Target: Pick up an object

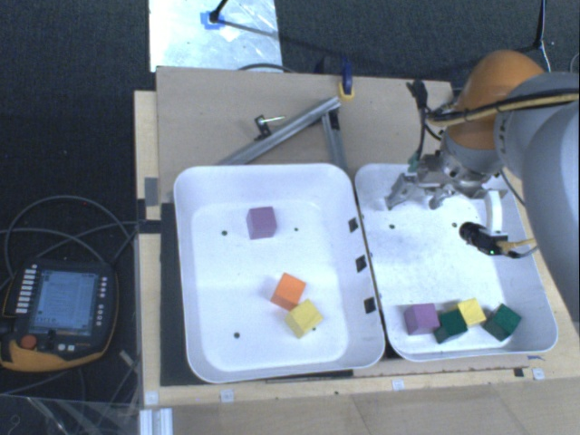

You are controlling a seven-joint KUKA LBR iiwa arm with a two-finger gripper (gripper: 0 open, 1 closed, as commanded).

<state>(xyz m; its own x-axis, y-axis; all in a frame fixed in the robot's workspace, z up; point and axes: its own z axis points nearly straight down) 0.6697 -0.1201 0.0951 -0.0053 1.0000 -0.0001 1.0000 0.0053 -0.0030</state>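
Gripper (419, 193) over the right bin's (535, 288) far-left part, fingers spread with nothing between them, arm cut off at right, purple cube (421, 317) near the bin's front, beside partly overlapping green and yellow blocks

We are seeing three blocks (288, 290) lying in the left bin (195, 270), four blocks (460, 319) sitting along the near wall of the right bin (535, 284), both bins resting side by side on the worktop (390, 116).

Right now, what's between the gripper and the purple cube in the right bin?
In the camera view, only bare white bin floor lies between the gripper and the purple cube; nothing sits there.
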